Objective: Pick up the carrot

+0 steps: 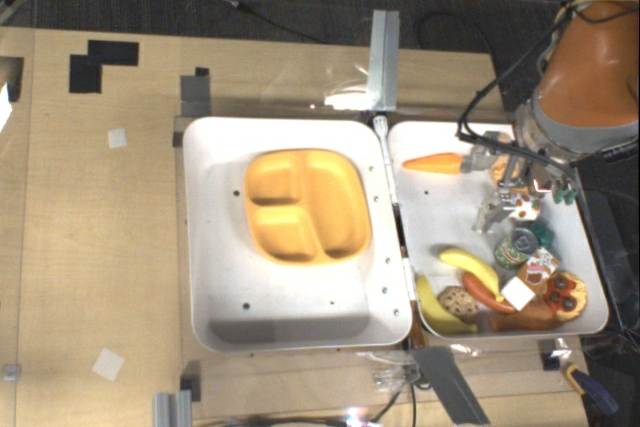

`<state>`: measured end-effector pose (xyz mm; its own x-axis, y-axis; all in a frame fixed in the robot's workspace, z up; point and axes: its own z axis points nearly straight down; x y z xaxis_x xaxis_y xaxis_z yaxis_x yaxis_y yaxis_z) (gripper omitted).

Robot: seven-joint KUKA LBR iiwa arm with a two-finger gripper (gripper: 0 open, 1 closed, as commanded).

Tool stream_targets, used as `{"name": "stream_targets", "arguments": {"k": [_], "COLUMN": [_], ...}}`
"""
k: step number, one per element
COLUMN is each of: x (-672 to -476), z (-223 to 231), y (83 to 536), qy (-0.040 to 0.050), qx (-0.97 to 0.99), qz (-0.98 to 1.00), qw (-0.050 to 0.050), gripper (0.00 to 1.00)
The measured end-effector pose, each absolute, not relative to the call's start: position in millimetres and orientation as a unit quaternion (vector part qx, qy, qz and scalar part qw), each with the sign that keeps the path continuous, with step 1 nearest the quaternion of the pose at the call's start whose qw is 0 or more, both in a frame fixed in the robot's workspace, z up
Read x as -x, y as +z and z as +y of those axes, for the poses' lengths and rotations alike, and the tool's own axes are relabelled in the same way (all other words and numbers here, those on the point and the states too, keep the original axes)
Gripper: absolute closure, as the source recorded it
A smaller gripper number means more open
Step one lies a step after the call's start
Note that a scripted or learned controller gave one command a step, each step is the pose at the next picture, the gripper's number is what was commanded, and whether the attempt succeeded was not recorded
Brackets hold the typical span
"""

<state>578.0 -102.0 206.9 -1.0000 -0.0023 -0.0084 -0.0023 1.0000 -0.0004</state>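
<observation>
The carrot [432,163] is orange and tapered. It lies on its side near the back left corner of the right bin [440,215], with its tip pointing left. My gripper [500,207] hangs over the middle of the right bin, to the right of the carrot and a little nearer the front, apart from it. Nothing shows held in it. The arm's orange band [595,65] sits above, at the right edge of the view.
Toy food crowds the right bin's front right: a banana [470,266], a cookie [458,301], a sausage [481,290], a white cube [518,293], a green can [515,246]. The left bin [215,245] holds a yellow divided plate [300,205].
</observation>
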Motion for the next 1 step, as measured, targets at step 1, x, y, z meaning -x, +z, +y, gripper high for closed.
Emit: {"name": "stream_targets", "arguments": {"k": [1], "x": [-630.6], "z": [-85.9], "y": [158.8], "qy": [0.0006], "qx": [-0.069], "qz": [0.998], "qw": [0.004], "gripper": [0.0]}}
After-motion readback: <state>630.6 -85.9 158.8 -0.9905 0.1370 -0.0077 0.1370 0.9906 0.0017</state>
